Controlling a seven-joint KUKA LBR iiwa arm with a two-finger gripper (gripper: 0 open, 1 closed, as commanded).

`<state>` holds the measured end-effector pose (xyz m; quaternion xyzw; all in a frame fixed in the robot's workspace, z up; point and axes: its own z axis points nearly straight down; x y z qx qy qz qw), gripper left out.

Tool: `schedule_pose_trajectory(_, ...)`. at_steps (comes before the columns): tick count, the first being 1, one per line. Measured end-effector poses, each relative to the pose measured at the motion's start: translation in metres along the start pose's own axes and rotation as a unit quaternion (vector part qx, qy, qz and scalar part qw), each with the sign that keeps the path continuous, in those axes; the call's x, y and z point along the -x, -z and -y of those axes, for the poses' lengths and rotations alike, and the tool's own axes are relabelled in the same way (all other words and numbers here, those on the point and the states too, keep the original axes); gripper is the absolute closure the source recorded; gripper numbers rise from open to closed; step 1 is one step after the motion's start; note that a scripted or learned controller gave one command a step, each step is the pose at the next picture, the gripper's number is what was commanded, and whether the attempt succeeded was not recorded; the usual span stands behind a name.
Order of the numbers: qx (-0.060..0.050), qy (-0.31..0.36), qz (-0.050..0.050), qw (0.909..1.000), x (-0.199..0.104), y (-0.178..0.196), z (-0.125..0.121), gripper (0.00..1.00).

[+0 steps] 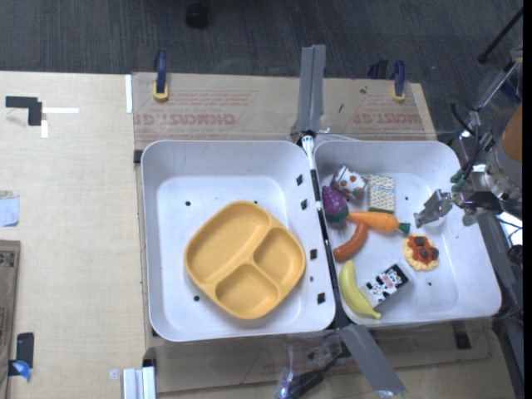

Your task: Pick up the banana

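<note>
banana [356,290] low in right white bin [465,293], wooden bench [66,223], dark floor behind; hand [434,208] state unclear.

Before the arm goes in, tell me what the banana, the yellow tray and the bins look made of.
Banana: likely moulded plastic; uniform yellow, smooth, toy-like. Yellow tray: probably matte plastic; one even colour, rounded moulded compartments, soft sheen. Bins: seemingly white plastic or coated sheet; smooth walls with faint glare, I can't tell which.

The arm [507,152] is cut off by the right edge. The claw [434,209] is too small and blurred to show how its fingers stand.
</note>
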<state>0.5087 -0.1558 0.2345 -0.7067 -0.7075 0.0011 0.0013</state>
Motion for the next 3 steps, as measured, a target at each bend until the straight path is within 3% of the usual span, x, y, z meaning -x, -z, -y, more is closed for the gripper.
schedule_pose_trajectory(1,0.001,0.138,0.0,0.9904,-0.061,-0.128,0.031,0.0)
schedule_pose_trajectory(2,0.001,0.139,0.001,0.9903,-0.124,-0.043,-0.046,0.0)
schedule_pose_trajectory(3,0.002,0.289,0.002,0.9573,-0.142,0.137,0.015,0.0)
